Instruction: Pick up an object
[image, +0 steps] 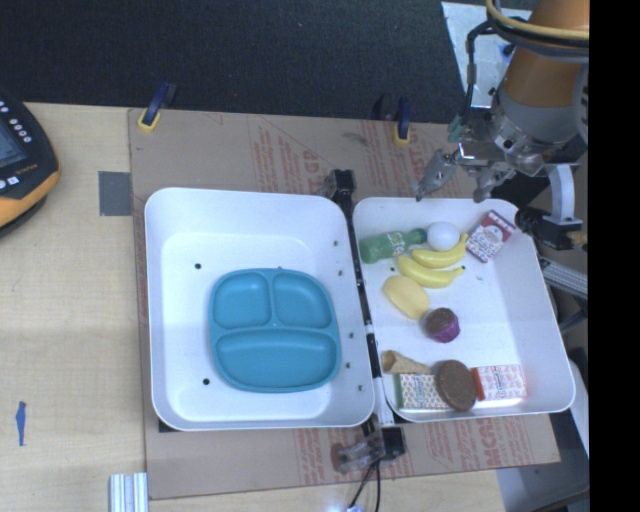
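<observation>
- Camera view: gripper (458, 184) hangs over the far rim of the right bin (520, 330), arm coming in from the right. Two dark fingers spread apart, pointing down; nothing between them. Open and empty.
- No object named by the task, so anything in the right bin counts. Nearest below the gripper: a white egg (442, 236), resting against a banana (435, 262) at the far end.
- Just left of the egg, a green bottle (388, 244) lies on its side near the bin's left wall. To the right, a small red-and-white carton (489, 239) leans at the far right corner.
- Mid-bin: a yellow lemon-like piece (406, 296), then a purple round item (441, 324), each standing clear, likely easier grabs.
- Near end: a flat box (418, 391), a brown disc (455, 384) partly atop it, a red-white packet (498, 383); crowded.
- Left bin (180, 330) holds a blue divided plate (274, 328), flat at centre.
- Judgement: gripper is poised before descent; the far cluster is tight, so fingers may nudge neighbours.
</observation>
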